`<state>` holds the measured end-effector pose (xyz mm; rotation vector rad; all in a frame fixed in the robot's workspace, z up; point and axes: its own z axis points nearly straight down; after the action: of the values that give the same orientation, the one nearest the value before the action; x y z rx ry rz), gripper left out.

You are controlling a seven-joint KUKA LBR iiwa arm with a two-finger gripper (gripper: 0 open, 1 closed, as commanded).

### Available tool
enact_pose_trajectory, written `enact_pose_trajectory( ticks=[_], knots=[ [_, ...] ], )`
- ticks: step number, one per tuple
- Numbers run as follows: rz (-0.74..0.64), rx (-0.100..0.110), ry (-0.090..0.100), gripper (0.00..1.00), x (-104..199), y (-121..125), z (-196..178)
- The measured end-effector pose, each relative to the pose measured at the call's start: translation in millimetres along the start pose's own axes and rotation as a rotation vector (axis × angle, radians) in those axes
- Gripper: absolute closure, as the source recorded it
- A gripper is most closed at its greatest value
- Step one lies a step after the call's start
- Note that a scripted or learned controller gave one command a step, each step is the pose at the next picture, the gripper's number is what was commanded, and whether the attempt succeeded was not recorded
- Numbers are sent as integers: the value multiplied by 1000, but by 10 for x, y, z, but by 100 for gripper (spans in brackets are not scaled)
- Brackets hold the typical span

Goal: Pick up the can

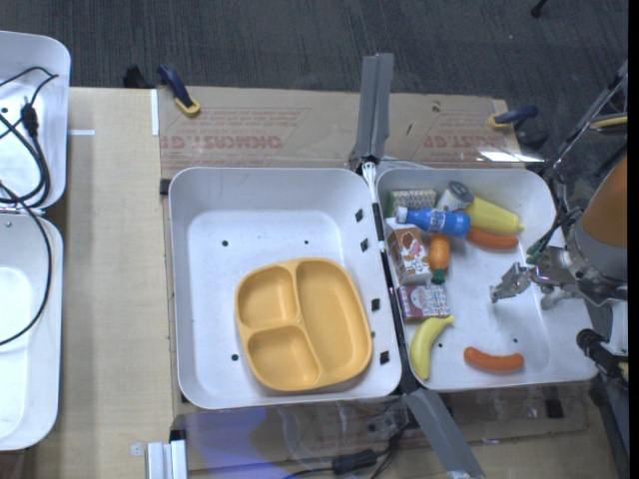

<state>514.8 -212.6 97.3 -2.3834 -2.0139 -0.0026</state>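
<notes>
Left bin (200, 267) holds a yellow divided plate (300, 323); right bin (534, 352) holds the clutter. Gripper (509, 285) hovers low over right bin's bare floor, grip state unreadable, nothing seen held. Can (457, 195) lies at bin's far edge, touching blue bottle (435, 221).

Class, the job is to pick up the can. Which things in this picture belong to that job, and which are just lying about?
Belongs to the job:
can, at the back of the right bin
gripper, over that bin

Just lying about:
yellow divided plate in the left bin
blue bottle
banana
two sausages
small cartons
</notes>
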Motion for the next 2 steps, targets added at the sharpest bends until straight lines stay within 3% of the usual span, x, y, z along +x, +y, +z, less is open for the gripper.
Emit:
enact_pose_trajectory(
  ticks=[1, 2],
  knots=[
    [130, -14, -14, 0, 244, 482, 63],
    [129, -14, -15, 0, 242, 481, 63]
  ],
)
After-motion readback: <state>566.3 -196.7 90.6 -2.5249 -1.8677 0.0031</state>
